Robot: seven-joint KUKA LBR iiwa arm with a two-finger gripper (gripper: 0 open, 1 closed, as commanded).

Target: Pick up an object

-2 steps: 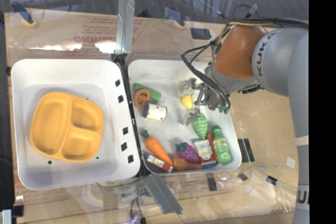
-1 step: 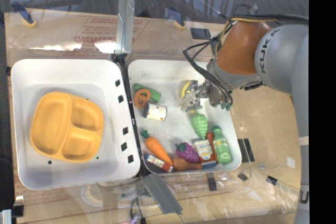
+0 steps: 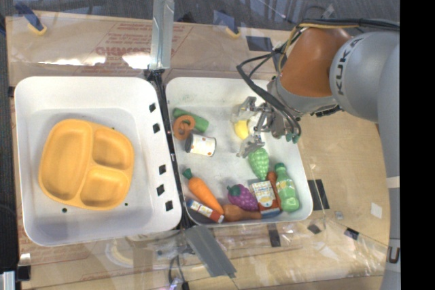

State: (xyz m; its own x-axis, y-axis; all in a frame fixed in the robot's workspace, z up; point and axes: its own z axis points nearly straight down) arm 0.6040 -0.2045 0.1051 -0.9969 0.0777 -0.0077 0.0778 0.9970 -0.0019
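My gripper (image 3: 249, 125) hangs over the upper middle of the right bin (image 3: 217, 88), its two fingers spread wide, one toward the bin's back and one toward the front. A small yellow toy fruit (image 3: 240, 130) lies on the bin floor between the fingers, at their left side; they do not look closed on it. Just in front of the near finger lies a bumpy green toy (image 3: 258, 164).
The right bin also holds an orange ring (image 3: 183, 125), a white can (image 3: 202, 145), a carrot (image 3: 204, 193), purple grapes (image 3: 242, 197), a juice box (image 3: 263, 195) and a green bottle (image 3: 287, 193). A yellow divided plate (image 3: 86, 163) sits in the left bin (image 3: 41, 95).
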